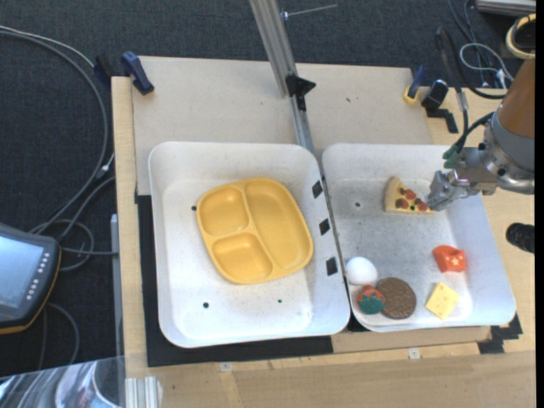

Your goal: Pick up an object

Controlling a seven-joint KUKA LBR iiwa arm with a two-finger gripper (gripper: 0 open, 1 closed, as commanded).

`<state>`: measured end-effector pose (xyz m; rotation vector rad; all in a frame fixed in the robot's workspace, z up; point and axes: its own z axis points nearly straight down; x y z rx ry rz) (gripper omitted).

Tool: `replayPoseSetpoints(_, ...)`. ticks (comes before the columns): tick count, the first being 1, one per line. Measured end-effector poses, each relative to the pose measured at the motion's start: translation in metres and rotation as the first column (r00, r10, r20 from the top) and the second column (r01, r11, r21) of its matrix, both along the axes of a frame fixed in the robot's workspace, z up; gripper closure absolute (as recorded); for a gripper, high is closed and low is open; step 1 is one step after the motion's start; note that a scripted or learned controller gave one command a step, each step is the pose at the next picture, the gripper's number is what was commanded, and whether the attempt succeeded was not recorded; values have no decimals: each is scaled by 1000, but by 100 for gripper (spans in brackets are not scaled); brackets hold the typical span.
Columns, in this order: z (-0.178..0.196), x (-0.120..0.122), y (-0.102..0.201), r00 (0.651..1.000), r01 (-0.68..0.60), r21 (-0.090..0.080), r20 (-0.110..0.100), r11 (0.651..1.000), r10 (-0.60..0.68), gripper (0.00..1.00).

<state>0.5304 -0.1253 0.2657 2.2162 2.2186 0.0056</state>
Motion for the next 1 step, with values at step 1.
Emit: replayPoseSetpoints(1,4,-3,56,1000,-6,5,-7,1000,6,100)
